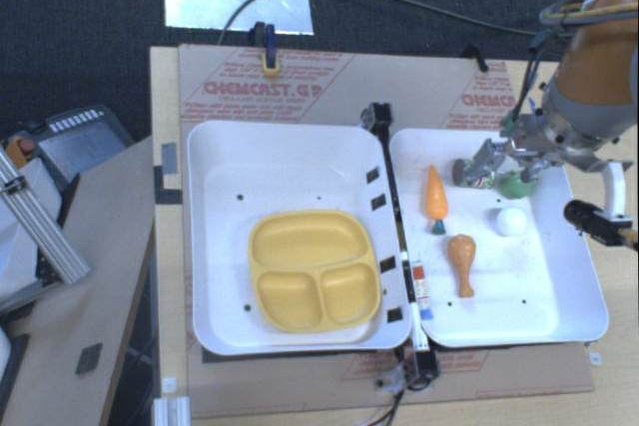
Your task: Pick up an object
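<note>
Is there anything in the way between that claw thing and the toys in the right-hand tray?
Nothing visible blocks it. The tool hangs over the right white bin, beside a green object. The orange plastic carrot, white ball and tan toy drumstick lie apart in the open.

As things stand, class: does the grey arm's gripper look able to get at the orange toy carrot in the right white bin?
Probably yes. The gripper hovers over that right white bin, near the orange toy carrot, which lies apart from the brown toy drumstick and white ball, with nothing covering it.

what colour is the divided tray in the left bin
Yellow; the divided tray shows plainly in the camera view.
</note>
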### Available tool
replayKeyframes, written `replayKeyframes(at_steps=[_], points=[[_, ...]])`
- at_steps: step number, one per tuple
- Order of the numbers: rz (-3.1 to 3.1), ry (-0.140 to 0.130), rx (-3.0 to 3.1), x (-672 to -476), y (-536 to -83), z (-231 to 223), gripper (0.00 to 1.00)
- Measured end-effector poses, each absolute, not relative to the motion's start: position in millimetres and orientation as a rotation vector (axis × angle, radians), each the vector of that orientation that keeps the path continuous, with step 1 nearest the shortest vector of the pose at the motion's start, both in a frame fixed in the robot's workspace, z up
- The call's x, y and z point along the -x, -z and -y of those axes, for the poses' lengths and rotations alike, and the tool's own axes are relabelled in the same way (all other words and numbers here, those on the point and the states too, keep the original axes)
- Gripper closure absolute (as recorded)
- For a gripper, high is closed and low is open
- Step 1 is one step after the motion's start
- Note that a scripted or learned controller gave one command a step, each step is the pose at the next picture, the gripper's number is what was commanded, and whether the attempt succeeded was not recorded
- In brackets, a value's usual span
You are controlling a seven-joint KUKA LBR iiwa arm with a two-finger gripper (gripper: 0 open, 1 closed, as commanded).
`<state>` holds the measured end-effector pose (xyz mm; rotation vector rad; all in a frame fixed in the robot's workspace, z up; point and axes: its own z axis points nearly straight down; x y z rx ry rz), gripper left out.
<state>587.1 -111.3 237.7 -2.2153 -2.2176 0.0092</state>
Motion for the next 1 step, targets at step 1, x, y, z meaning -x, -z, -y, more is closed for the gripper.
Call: replayKeyframes(at_steps=[1], points=[[2.225, 0.0, 2.219, -589.2, -243.0, 111.1, 0.0]])
